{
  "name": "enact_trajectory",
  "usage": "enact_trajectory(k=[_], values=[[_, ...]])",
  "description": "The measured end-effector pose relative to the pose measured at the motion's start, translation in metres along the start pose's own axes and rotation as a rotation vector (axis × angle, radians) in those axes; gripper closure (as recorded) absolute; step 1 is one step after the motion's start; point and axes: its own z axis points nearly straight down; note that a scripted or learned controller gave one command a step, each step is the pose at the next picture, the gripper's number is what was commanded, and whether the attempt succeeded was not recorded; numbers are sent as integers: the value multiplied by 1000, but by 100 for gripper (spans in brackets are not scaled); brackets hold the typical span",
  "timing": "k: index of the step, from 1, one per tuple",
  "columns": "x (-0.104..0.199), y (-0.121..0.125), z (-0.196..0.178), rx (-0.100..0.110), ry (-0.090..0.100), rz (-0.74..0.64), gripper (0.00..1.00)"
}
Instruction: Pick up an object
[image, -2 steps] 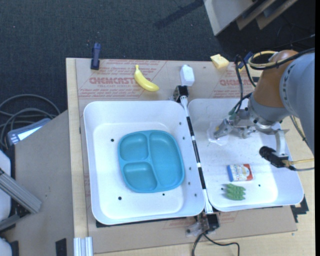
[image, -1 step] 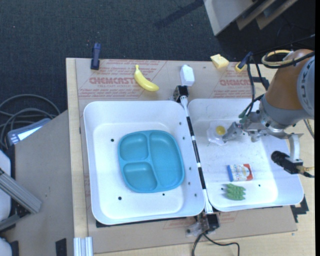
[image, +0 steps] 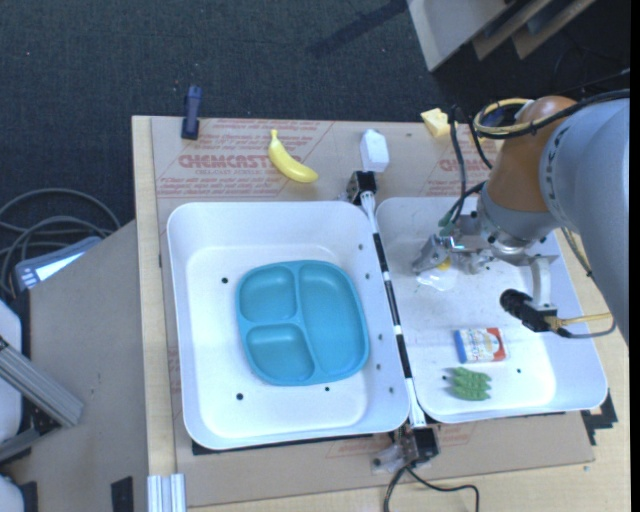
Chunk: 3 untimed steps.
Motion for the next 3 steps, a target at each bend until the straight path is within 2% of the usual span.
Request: enact_trajectory(k=[1,2,3], values=[[-4,23,-1,-1,0,0,0],[-11,35,-1,-2,0,0,0],[-4,28,0,4,1,1,0]])
